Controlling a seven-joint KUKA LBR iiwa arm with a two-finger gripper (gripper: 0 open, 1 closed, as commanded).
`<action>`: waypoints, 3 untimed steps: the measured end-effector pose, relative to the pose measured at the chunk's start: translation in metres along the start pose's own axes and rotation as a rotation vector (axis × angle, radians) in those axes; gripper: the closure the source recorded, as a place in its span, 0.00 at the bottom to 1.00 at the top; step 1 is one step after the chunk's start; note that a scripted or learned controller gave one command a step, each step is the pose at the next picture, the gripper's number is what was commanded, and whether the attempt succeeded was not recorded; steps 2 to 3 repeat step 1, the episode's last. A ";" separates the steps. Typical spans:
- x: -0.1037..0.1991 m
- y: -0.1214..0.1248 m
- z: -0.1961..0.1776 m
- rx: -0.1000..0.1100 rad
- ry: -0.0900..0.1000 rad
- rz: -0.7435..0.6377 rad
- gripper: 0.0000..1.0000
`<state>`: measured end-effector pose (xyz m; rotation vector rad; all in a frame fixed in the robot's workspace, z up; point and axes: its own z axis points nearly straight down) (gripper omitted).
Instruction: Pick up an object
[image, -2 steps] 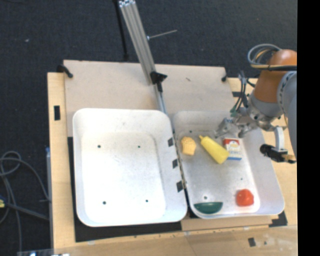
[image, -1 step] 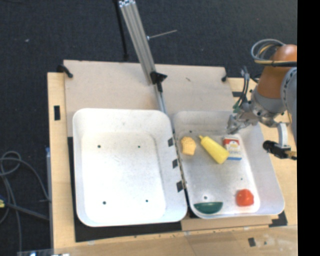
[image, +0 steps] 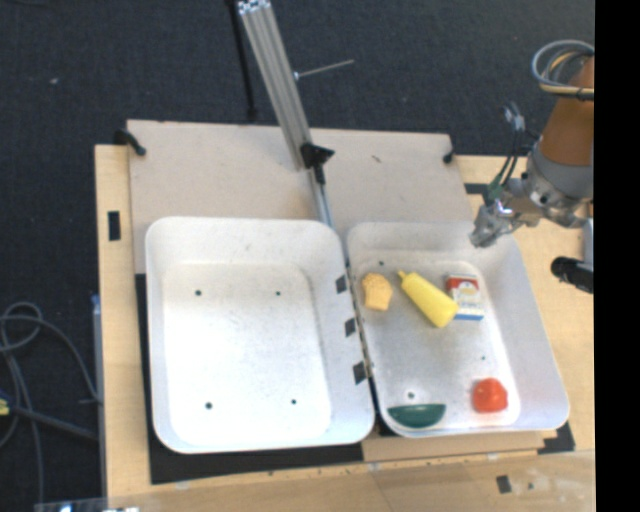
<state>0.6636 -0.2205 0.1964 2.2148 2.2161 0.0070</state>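
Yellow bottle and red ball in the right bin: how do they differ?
The yellow bottle is long and lies tilted in the bin's upper middle; the red ball is round and sits near the lower right corner. The bottle almost touches a small carton; the ball sits alone. Both rest in the right bin.

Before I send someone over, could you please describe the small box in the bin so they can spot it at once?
Look in the right-hand bin. Near its far edge, just right of the yellow bottle, lies the small box. Among the items there, it alone is flat and rectangular, white with red and blue print.
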 end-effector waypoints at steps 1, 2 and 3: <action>-0.007 0.010 -0.054 0.000 0.000 -0.004 1.00; -0.007 0.010 -0.054 0.000 0.000 -0.004 1.00; -0.007 0.010 -0.054 0.000 0.000 -0.004 1.00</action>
